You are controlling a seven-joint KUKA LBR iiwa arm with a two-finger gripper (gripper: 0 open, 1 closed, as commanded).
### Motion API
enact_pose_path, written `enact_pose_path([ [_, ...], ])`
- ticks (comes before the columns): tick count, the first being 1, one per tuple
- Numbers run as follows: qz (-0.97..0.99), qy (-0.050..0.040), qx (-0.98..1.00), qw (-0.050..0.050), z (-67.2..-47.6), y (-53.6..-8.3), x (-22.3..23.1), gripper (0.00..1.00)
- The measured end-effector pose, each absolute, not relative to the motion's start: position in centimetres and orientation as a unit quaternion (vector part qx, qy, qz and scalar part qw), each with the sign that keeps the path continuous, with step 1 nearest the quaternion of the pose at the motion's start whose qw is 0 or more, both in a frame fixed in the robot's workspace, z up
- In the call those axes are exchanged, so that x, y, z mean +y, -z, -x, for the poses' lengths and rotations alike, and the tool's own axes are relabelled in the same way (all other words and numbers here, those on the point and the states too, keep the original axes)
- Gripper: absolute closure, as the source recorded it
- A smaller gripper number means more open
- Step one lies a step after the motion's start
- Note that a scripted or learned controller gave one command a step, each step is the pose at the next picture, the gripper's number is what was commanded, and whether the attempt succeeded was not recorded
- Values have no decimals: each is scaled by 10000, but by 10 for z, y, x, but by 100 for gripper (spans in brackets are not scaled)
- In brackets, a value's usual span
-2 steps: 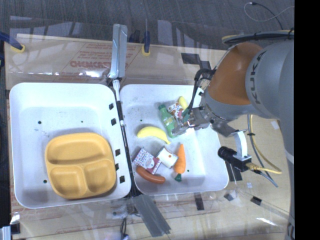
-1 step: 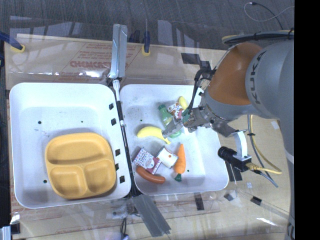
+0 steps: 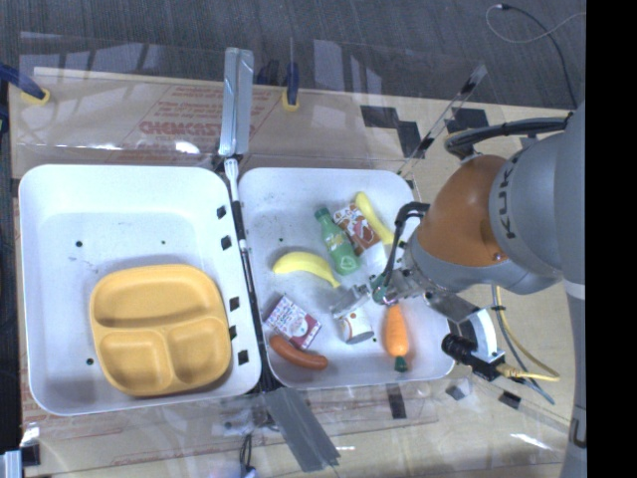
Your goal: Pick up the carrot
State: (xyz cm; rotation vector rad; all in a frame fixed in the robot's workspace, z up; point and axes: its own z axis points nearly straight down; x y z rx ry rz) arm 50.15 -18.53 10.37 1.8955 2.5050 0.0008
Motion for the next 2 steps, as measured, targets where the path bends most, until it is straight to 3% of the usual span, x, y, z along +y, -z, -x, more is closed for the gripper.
enact_pose_path([
  [1, -7341, 7, 6790, -28, -494, -91, -126, 0],
  [2, -7589, 0, 6512, -4, -477, -262, -190, 0],
])
